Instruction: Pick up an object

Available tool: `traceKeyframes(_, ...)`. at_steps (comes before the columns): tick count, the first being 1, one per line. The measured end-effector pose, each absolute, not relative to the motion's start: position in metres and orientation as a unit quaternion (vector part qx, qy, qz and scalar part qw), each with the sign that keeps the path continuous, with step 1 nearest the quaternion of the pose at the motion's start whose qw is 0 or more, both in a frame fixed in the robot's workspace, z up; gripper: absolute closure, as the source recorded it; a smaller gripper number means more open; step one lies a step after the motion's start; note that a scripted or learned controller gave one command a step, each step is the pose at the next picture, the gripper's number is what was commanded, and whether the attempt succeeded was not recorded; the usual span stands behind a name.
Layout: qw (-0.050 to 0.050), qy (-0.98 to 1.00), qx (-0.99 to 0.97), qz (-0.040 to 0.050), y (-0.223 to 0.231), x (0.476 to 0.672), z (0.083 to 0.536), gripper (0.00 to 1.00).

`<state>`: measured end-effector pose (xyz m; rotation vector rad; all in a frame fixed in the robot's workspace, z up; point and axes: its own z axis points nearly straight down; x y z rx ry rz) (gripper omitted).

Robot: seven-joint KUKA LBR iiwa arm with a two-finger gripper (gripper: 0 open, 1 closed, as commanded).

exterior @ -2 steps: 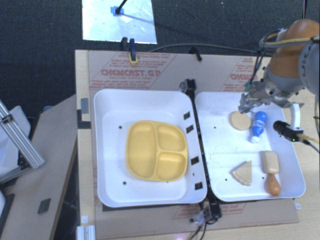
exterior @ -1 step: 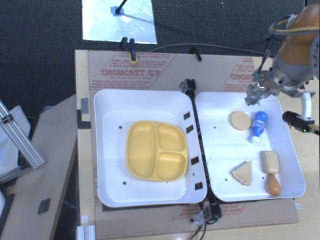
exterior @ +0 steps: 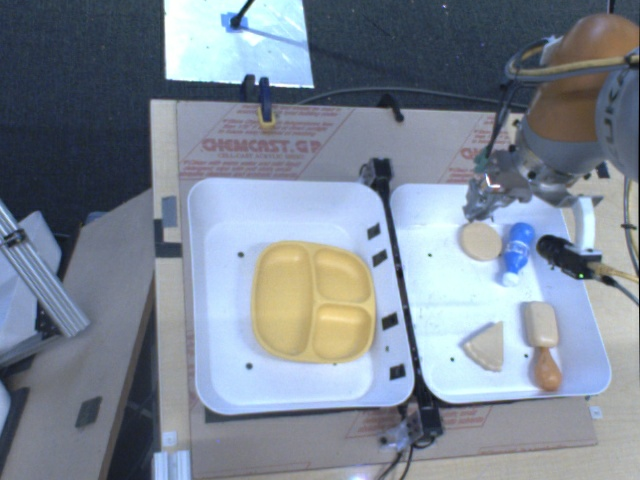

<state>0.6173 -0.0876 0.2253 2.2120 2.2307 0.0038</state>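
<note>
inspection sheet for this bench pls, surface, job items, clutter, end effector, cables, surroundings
surface: two white bins, left bin and right bin, on a board.
job's things: in the right bin, round tan disc, blue bottle, tan wedge, tan brush-like tool.
clutter: yellow divided plate in the left bin.
grippers: end effector above the right bin's far edge, near the disc; holds nothing visible.
cables: black cable along the board's far edge.
surroundings: dark floor, foil sheet.
</note>
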Motion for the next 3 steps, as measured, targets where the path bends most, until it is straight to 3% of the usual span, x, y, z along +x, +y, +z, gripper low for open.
traceKeyframes(1, 0.0, 0.71, 0.704, 0.0008, -0.042, 0.593, 0.223, 1.0)
traceKeyframes(3, -0.001, 0.71, 0.704, 0.0006, 0.06, 0.564, 0.221, 1.0)
